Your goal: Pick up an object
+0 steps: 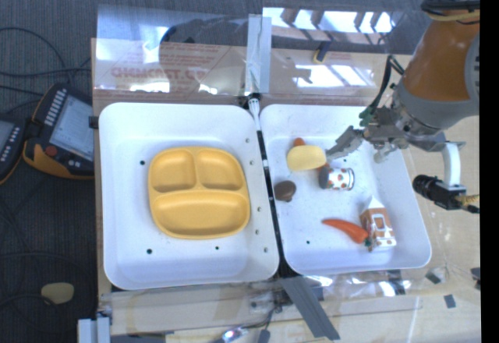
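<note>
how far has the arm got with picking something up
Done: the gripper has reached over the right bin, close to the yellow piece. In hand: nothing visibly held. Left: grasping and lifting; the carrot, brown piece and small carton lie in the bin.

One fixed camera watches me from above the counter (456, 252), tilted so it looks down at a slant across both white bins: the left bin (117, 201) and the right bin (405, 201). My arm (440, 61) enters from its right edge.
</note>
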Action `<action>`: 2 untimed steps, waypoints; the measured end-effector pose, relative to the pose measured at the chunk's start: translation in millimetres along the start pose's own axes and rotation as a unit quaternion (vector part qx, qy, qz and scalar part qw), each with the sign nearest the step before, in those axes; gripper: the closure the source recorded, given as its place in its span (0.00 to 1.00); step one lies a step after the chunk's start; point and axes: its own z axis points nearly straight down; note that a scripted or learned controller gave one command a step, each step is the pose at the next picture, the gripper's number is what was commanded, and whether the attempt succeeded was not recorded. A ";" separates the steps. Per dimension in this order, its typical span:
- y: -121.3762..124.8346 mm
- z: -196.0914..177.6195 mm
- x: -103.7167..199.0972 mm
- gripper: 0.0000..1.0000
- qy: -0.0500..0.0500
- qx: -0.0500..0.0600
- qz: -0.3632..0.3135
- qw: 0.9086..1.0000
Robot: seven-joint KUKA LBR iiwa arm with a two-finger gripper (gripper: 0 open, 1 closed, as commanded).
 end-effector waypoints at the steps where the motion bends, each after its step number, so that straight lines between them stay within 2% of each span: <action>1: -9.9 106.9 -37.5 0.00 0.000 0.001 0.001 1.000; 2: 29.1 154.9 -38.6 0.00 -0.001 -0.005 0.001 1.000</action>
